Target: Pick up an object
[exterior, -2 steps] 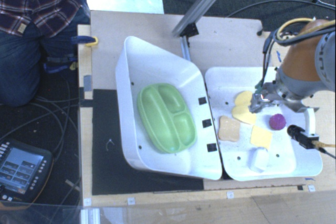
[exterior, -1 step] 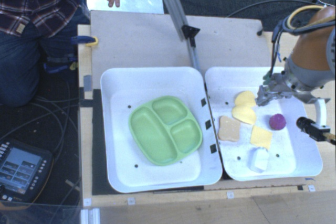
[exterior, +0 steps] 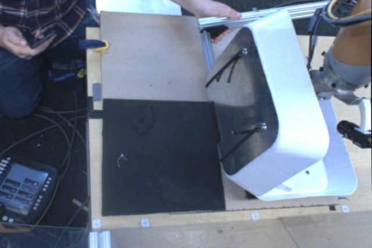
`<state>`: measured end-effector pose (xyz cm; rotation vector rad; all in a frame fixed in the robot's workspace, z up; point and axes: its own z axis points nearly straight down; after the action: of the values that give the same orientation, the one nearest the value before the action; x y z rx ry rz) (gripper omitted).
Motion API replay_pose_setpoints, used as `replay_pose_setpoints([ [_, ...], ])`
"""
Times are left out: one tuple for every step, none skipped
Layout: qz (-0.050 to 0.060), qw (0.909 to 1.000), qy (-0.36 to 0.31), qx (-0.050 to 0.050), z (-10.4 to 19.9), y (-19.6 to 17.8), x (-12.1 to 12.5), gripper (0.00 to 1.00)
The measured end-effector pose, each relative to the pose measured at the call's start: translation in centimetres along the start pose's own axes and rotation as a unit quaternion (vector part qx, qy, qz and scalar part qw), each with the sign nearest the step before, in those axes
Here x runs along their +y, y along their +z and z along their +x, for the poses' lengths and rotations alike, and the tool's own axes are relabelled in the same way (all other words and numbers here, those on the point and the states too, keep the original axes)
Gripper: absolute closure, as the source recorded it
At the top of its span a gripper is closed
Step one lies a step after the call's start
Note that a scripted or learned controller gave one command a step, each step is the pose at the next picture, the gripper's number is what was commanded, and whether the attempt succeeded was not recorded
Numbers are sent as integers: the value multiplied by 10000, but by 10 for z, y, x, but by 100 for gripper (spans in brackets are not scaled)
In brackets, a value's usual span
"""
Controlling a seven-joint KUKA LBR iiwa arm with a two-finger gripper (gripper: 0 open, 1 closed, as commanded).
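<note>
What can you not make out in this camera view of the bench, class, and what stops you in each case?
- Gripper: the arm is cut off by the right edge, so its fingers cannot be judged.
- Inside of the tilted white bin: shadowed; only thin dark rods show, too small to identify.
- Bench under that bin: hidden by it.
- Person's face: cut off by the top edge.
- Object in the person's left-side hand: dark, too small to name.

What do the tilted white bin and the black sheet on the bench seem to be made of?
The tilted bin looks like moulded plastic: smooth, glossy white outside with rounded corners, though its inside looks grey. The black sheet looks like matte rubber or foam: flat, dull, with faint scuffs. Neither material is certain from the picture.
</note>
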<state>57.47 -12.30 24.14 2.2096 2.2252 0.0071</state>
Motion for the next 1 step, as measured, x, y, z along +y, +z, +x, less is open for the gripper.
replay_pose_setpoints([
  [10,10000,-21,10,50,-8,23,100],
])
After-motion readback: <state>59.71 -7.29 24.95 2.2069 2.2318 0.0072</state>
